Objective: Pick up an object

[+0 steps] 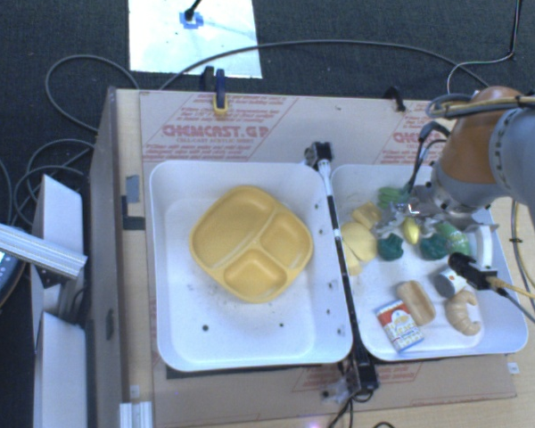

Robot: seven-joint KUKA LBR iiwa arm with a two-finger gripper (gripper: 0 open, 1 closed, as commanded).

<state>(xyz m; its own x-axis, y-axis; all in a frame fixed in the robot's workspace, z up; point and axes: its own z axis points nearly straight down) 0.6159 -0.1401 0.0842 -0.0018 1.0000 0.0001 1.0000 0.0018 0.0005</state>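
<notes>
Bright, even overhead light, soft shadows, mild glare, slightly soft focus.

The left bin (pixel 174 328) has bare floor all round the yellow plate (pixel 251 242), widest along its near edge. The right bin (pixel 508 328) is crowded: toy food (pixel 415 301) lies close together, and the arm (pixel 504 154) covers its far right corner, leaving narrow gaps.

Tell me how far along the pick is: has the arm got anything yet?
Done: the arm has reached into the right bin, and the gripper sits low among the toy foods near the yellow piece and the green piece. In hand: nothing visibly lifted; whether anything is grasped cannot be told. Left: securing and raising an object. The yellow tray lies in the left bin.
</notes>
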